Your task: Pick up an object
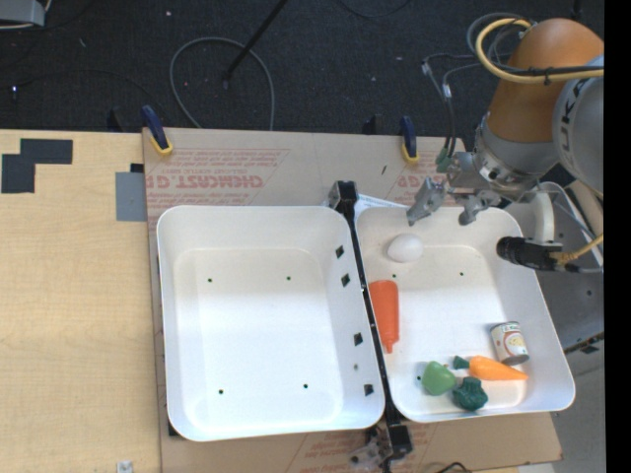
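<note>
the gripper hangs over the far edge of the right bin, its two grey fingers spread wide apart with nothing between them, one finger pointing down toward the bin's back left corner and the other further right. the arm, grey with its orange band, reaches in from the right above it. just below the left finger, apart from it, a white egg-shaped object lies on the bin floor near the back wall. a long orange piece (it looks like a carrot or a similar toy vegetable) lies along the left wall of the same bin, close to the divider where the two bins meet. toward the near right corner sit a small can with a red and white label, tilted, and just in front of it an orange carrot-shaped toy lying on its side. beside that are a light green rounded object and a darker green lumpy one, close together and possibly touching. the left bin stands next to the right one. both bins rest on a sheet of brown cardboard with printed lettering, held by two clamps at its far edge, on the pale wooden counter. dark cables trail on the floor beyond.
</note>
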`<state>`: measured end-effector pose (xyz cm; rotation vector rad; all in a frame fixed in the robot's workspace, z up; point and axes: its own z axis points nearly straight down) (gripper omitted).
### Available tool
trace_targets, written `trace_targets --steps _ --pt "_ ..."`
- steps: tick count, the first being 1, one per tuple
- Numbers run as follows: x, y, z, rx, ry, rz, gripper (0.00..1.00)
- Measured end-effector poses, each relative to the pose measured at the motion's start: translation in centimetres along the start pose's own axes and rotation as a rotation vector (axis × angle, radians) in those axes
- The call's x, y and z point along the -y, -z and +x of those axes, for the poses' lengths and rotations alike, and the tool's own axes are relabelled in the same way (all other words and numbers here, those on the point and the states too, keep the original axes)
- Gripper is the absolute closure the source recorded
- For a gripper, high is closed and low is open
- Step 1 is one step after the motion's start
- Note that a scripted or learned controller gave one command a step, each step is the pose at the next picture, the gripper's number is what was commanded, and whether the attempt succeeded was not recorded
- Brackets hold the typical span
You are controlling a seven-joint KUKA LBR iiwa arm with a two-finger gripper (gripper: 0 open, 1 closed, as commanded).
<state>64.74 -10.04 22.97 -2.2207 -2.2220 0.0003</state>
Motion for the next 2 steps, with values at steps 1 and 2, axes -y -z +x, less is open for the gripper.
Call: trace_targets --steps 1,2 --pt "8.5 -4.2 6.3 -0.002 0.002 0.006 0.00" --pt "13.0 0.0 0.8 0.001 -0.005 -0.002 0.00"
